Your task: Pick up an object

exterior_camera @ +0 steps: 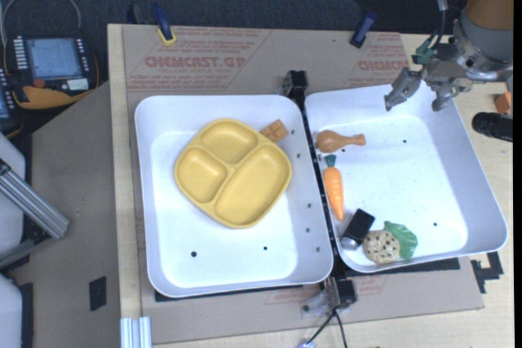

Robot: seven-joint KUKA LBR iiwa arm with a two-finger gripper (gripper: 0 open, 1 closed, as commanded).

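1. Two shallow white bins sit side by side on a brown board: the left bin and the right bin.
2. The left bin holds one yellow divided plate with three compartments, lying near its centre, and one small brown block touching the plate's rim at about 1 o'clock.
3. The right bin holds five things, all along its left side from 10 o'clock to 7 o'clock: one toy chicken drumstick, one toy carrot just below it with its green top pointing to 12 o'clock, one small black block, one round speckled cookie, and one green leafy piece touching the cookie at its 2 o'clock.
4. The gripper hangs over the right bin's far rim at about 12 o'clock, well apart from every object. Its two fingers stand spread apart with nothing between them.
5. The board carries red printing that reads roughly "CHEMCAST GP"; the smaller lines are too fine to read.
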